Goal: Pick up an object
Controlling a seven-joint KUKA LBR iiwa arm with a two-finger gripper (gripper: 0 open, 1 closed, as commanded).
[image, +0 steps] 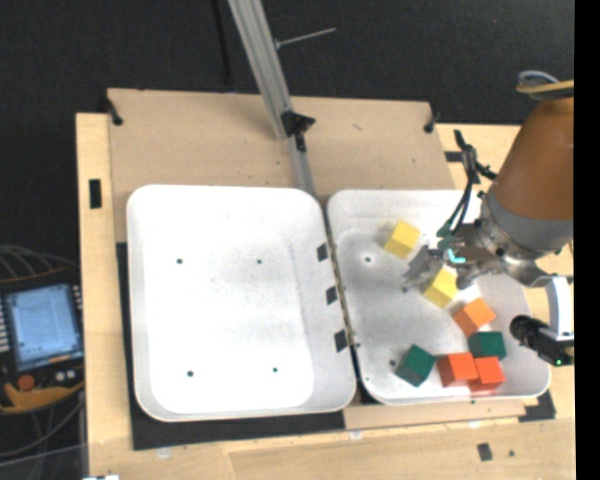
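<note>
Yellow cube (pixel 442 289), small and matte, lies in the right-hand shallow white bin (pixel 375 383), approx. mid-bin toward its right side. The two-finger gripper (pixel 427 268) of the grey arm w/ orange band (pixel 542 168) sits directly over this cube's upper-left corner, at or just above it; whether they touch can't be resolved. The gripper is too blurred and foreshortened here to tell how far apart its fingers stand, and nothing can be seen clamped between them.

Second yellow cube (pixel 402 238): up-left of the gripper, near it but apart, tilted so one corner points toward the bin's back rim.

Orange block (pixel 473 316): just beside the first yellow cube, on its lower-right.

Front-right cluster: dark green cube (pixel 488 345), w/ a red-orange pair of blocks (pixel 470 369) touching it from below; a second dark green cube (pixel 416 365) lies just left of that pair, rotated diagonally.

Left-hand shallow white bin (pixel 225 303): adjoins the right bin along a hinged centre seam. Both rest on a light wooden bench (pixel 270 133). A slanted metal rail (pixel 260 48) runs from top-centre down to the seam. A handheld control pendant w/ lit screen (pixel 35 328) lies off the bench at far left.
</note>
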